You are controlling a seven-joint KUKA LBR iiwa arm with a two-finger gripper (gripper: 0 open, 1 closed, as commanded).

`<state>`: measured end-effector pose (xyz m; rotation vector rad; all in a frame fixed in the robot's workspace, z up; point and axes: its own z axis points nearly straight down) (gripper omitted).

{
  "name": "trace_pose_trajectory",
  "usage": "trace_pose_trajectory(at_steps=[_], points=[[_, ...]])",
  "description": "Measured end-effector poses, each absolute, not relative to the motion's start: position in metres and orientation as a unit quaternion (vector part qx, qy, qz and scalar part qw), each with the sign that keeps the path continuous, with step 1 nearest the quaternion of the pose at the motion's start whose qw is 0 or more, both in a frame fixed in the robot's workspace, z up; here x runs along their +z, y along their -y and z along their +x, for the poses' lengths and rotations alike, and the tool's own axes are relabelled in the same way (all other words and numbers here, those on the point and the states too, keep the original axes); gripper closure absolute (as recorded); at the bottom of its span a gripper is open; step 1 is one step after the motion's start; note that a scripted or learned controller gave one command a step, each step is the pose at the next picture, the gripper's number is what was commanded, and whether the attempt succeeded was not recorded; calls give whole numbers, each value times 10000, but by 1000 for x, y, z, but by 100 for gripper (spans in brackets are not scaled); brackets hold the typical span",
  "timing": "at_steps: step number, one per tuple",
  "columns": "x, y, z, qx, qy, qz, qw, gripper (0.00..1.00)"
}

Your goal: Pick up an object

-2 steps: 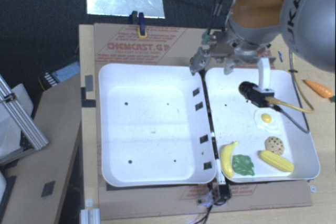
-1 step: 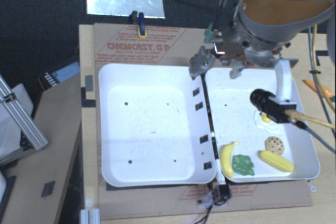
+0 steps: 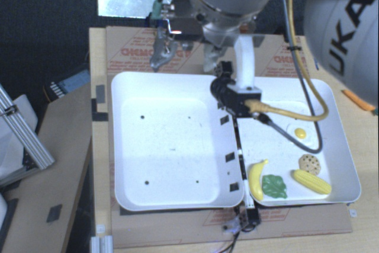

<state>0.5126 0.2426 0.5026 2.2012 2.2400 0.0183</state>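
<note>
In the right bin, near its front edge, lie a yellow banana, a green leafy piece, a yellow corn cob and a round brown cookie. A fried egg lies a little farther back. My gripper hangs over the far rim of the left bin, well away from all of them. It is open, with its metal fingers spread wide and nothing between them.
A white bracket with a black fitting and a yellow cable hang from the wrist over the divide between the bins. The big grey arm fills the top right. Cardboard lies under the bins, and an aluminium rail stands at the left.
</note>
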Motion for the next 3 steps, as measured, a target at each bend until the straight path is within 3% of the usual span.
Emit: trace_pose_trajectory(at_steps=[1,2,3], points=[[510,-235,514,25,-7102,7040,5,100],[329,-207,516,-74,-7063,7079,-26,100],[338,-209,518,3,-7072,7070,-1,0]])
